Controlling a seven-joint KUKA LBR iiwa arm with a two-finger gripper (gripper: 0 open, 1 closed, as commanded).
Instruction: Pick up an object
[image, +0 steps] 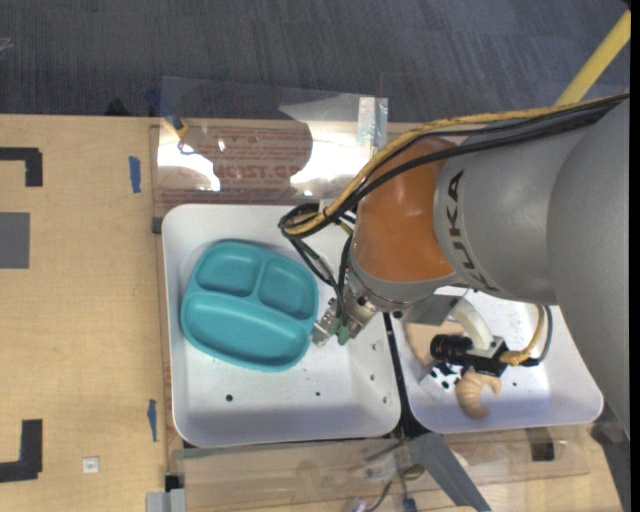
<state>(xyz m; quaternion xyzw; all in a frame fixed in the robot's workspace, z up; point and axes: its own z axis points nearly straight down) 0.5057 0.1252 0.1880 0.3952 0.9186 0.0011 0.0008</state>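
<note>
A teal divided plate (249, 305) lies in the left bin (290, 415), toward its left side. My gripper (334, 328) hangs at the plate's right edge, close above the bin floor, below the orange wrist band (400, 225). In the right bin (560, 400) lie a tan curved toy (476, 393), a black piece (452, 347), a small black-and-white spotted object (443, 374) and a white ring-shaped object (478, 322). The arm hides much of the right bin.
The divider between the two bins (396, 380) runs just right of the gripper. A clear plastic sheet and a red-printed board (260, 160) lie behind the left bin. The wooden bench top (75, 300) extends to the left.
</note>
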